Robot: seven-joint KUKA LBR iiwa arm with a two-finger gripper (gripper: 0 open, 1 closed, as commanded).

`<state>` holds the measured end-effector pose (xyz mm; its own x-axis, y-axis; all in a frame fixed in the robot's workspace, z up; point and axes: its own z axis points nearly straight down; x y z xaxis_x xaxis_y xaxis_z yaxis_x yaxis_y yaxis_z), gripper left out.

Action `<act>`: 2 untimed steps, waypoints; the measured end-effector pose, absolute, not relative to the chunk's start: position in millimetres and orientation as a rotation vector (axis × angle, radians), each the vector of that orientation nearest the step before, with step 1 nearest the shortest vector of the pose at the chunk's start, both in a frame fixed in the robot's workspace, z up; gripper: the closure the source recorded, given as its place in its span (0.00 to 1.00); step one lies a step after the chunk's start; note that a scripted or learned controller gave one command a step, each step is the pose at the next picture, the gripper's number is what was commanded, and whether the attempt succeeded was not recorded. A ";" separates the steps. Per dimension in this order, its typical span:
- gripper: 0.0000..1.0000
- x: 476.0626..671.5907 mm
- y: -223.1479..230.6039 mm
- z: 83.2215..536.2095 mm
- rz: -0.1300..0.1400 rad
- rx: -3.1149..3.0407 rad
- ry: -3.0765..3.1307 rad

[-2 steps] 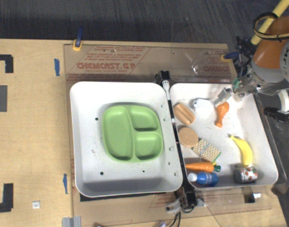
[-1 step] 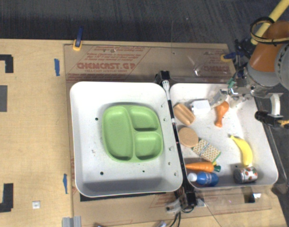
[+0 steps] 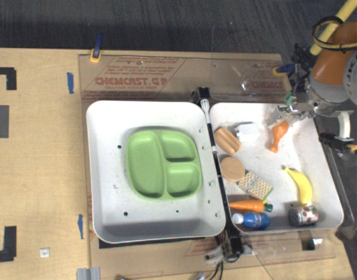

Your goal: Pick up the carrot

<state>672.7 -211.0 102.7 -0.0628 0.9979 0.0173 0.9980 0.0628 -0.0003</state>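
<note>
Nearest me runs the front edge of the wooden bench (image 3: 38,214), the largest thing I see, with blue tape marks on it. Two shallow white bins sit side by side on it. The left bin (image 3: 102,174) holds a green divided plate (image 3: 162,163) at its middle. The right bin (image 3: 330,174) holds a scatter of small items. The grey arm (image 3: 336,69), with its orange band, reaches in from the right. It ends over the far right part of the right bin. Its jaws hang just above a small orange item (image 3: 277,136), and I cannot tell whether they are apart or together, nor whether they touch it.

A yellow banana (image 3: 301,184) lies near the right wall. The carrot (image 3: 247,205), orange with a green tip, lies flat near the front left corner of the right bin, well apart from the jaws. Just in front of it lies a blue bottle (image 3: 252,219). Behind it are a patterned square (image 3: 254,185), a round tan disc (image 3: 232,169) and a tan bun (image 3: 227,140). A small can (image 3: 302,216) rests near the front right corner.
</note>
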 end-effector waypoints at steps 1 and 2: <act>1.00 669.9 -153.8 89.6 -0.006 -2.286 -2.163; 1.00 671.8 -154.2 101.9 -0.011 -2.290 -2.168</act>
